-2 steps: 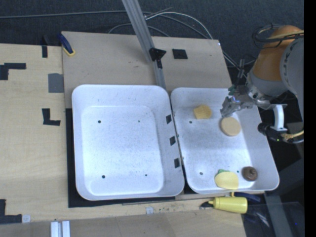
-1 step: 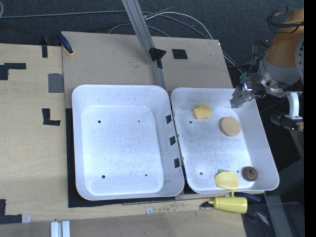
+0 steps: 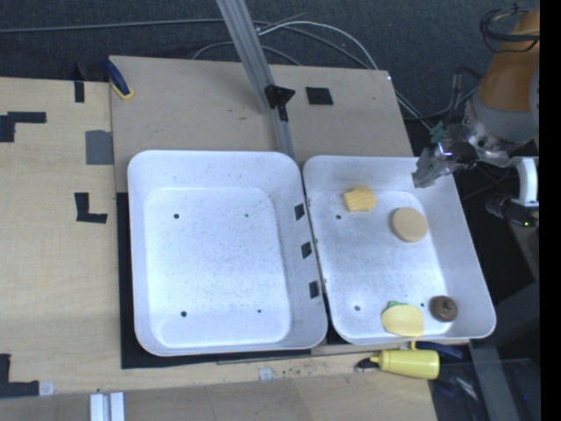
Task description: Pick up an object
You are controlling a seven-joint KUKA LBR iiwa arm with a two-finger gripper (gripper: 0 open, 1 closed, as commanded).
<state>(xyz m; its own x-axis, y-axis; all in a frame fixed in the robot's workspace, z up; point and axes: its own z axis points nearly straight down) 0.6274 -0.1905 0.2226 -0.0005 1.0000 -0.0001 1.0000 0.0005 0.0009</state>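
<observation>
The hand hangs over the right bin's far right corner; whether it is open I cannot tell. A round tan disc lies near that corner.

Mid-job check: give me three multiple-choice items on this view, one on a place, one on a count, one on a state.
1. Where is the claw?
A. Over the left bin's middle
B. At the right bin's far right corner
C. Off the bench's left side

2. How many things lie in the right bin?
A. One
B. Four
C. Seven

3. The tan round disc is:
A. Lying in the bin
B. Lifted by the claw
C. On the floor

Key: B, claw sits at that corner; B, four items show; A, disc rests on the bin floor.
</observation>
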